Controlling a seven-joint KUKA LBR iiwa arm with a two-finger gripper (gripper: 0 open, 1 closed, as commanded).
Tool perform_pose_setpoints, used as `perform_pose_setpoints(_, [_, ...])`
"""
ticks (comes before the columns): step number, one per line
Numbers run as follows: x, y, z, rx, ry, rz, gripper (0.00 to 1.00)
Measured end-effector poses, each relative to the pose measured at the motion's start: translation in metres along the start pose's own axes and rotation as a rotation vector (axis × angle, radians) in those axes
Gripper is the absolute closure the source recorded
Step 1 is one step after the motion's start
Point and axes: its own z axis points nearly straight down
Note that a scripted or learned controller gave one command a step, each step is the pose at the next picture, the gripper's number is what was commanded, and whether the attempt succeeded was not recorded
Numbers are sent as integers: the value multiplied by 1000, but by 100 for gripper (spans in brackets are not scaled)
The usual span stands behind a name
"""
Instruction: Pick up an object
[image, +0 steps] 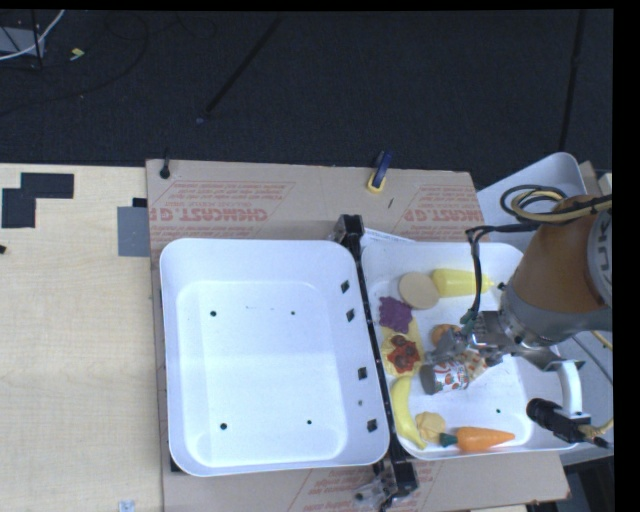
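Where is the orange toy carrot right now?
The orange toy carrot lies along the near edge of the right-hand white bin, beside the tip of a yellow toy banana and below the gripper.

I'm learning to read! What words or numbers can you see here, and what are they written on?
"CHEMCAST, G.P." in red, printed upside down on the brown cardboard sheet behind the left bin.
The same red print, partly readable, on the cardboard behind the right bin.
More red print on the cardboard's front edge, too cut off to read.
The can under the end effector has a label, too blurred to read.
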Motion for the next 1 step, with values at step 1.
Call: perform_pose_setpoints(1, [44, -34, 46, -36, -16, 8, 0])
